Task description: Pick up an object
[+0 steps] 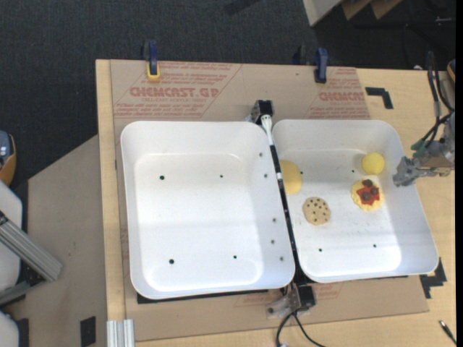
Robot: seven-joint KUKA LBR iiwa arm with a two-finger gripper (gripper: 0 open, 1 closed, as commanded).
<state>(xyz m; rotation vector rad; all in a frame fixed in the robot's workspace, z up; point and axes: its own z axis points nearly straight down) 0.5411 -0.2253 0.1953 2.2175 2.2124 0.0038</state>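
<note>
Claw (pixel 406 172): at the right edge of the scene, over the right rim of the right bin; it is small and partly cut off, so I cannot tell how it stands, and nothing shows in its grasp.
Claw contact: it sits apart from every object in the bin; the nearest are the yellow ball and the small pizza, both just to its left.
Right bin (pixel 340 262): holds four objects, all in its far half.
Yellow ball (pixel 373 163): near the far right corner, resting on the bin floor.
Small pizza (pixel 367 194): a yellow round with red and dark toppings, just on the near side of the ball.
Cookie (pixel 316 210): tan with dark chips, lying flat near the bin's middle, left of the pizza.
Yellow piece (pixel 291 177): against the left wall of the right bin, beside the divider between bins.
Left bin (pixel 195 215): white, with a few dark dots on its floor.
Counter (pixel 116 107): a brown sheet with red lettering, held by two blue clamps (pixel 151 51) at its far edge.
</note>
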